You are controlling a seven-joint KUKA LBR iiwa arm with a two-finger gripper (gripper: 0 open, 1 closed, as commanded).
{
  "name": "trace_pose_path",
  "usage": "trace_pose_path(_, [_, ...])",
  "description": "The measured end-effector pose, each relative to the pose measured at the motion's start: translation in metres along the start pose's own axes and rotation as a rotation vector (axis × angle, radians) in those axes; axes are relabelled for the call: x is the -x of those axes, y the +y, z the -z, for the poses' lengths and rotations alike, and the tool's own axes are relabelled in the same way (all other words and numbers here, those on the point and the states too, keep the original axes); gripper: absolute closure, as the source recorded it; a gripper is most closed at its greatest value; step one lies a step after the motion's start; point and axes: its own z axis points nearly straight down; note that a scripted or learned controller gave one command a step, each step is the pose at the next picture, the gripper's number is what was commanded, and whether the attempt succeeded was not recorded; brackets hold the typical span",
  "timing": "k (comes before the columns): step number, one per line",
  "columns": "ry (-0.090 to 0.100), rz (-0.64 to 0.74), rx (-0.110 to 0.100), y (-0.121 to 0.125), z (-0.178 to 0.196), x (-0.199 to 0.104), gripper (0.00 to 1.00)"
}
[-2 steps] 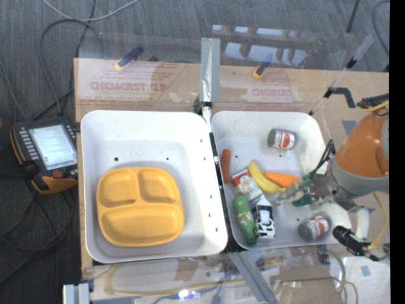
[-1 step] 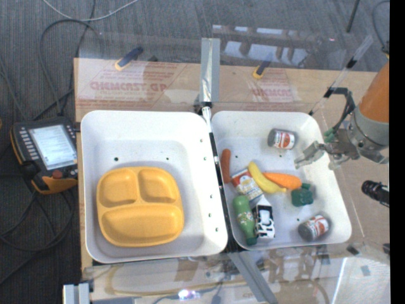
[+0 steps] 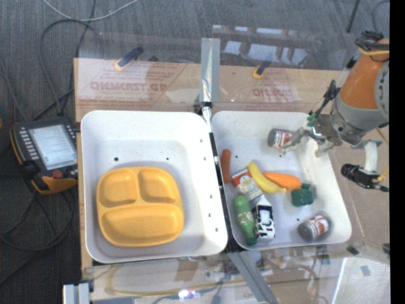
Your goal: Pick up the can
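Observation:
Two cans lie in the right bin (image 3: 329, 170). One silver can with a red label (image 3: 278, 138) rests on its side near the bin's far wall. A second can (image 3: 314, 227) sits at the near right corner. My gripper (image 3: 306, 144) hangs just right of the far can, low over the bin, below the orange band (image 3: 362, 84). Its fingers look spread apart; the left fingertip (image 3: 292, 144) is right at the can's edge and the other fingertip (image 3: 321, 147) stands clear of it. Nothing is between them.
A banana (image 3: 264, 178), carrot (image 3: 283, 180), red sausage (image 3: 226, 164), green bottle (image 3: 243, 215), black-and-white carton (image 3: 265, 222) and dark green toy (image 3: 302, 196) crowd the right bin's middle. A yellow divided plate (image 3: 139, 206) lies in the left bin (image 3: 126, 128). A teach pendant (image 3: 44, 147) sits far left.

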Motion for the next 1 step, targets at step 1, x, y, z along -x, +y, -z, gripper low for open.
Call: trace_pose_path(1, [0.0, -0.218, -0.001, 0.0126, -0.0235, -0.0233, 0.0])
